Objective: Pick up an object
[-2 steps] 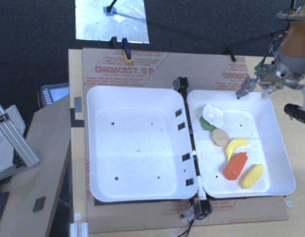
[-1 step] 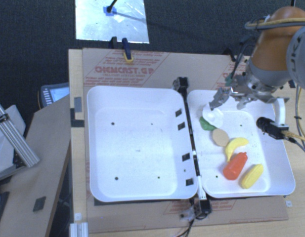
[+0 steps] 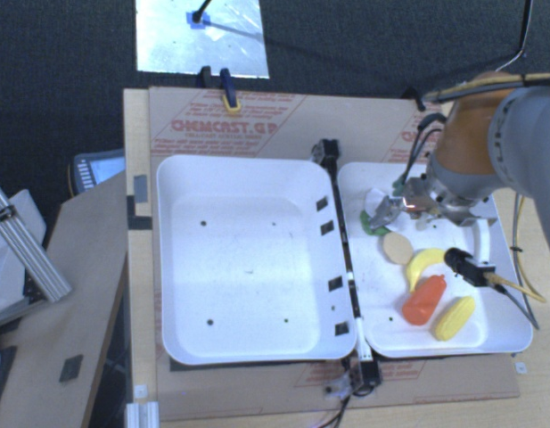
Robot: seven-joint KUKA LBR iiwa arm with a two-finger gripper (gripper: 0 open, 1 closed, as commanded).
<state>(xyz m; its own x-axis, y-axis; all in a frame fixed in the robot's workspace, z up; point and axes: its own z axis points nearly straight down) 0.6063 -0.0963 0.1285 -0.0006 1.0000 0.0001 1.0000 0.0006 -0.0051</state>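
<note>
The grey arm's two-finger gripper (image 3: 384, 209) is hanging low in the right-hand shallow white bin (image 3: 506, 328), its tips touching a small green leafy piece (image 3: 373, 225) near the bin's left wall. How far it is spread cannot be told. Just beside are lying a pale round disc (image 3: 398, 248), a yellow plastic banana (image 3: 423, 264), an orange-red bottle-shaped toy (image 3: 424, 300) and a yellow corn cob (image 3: 455, 317).
</note>
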